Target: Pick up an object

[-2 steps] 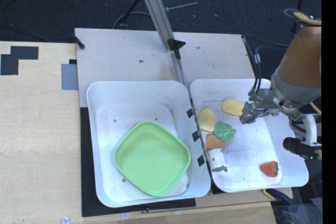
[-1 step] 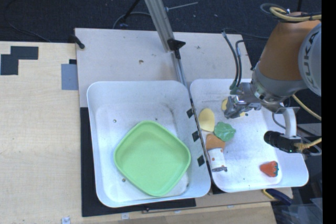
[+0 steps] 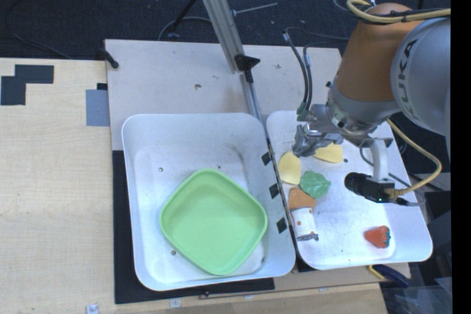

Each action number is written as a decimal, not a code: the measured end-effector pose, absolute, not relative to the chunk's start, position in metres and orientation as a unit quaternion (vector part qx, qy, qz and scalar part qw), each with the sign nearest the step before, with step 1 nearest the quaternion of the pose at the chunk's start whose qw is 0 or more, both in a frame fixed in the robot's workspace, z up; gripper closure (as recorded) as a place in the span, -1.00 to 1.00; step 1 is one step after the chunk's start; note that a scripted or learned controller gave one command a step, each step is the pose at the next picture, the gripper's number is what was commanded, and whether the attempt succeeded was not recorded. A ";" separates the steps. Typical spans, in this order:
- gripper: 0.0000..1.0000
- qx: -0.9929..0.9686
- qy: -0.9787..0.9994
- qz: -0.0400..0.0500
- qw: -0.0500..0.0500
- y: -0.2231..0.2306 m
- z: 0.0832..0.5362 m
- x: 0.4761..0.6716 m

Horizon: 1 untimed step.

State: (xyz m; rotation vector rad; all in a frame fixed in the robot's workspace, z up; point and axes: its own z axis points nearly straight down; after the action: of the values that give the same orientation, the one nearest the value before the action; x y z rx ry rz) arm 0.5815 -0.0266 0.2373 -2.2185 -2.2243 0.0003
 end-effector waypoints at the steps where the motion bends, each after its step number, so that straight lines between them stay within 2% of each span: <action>1: 1.00 -0.706 -0.708 0.000 0.000 0.022 0.230 0.600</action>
State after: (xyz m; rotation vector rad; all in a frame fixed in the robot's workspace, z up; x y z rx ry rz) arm 0.5999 0.0218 0.2295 -2.2182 -2.2240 0.0015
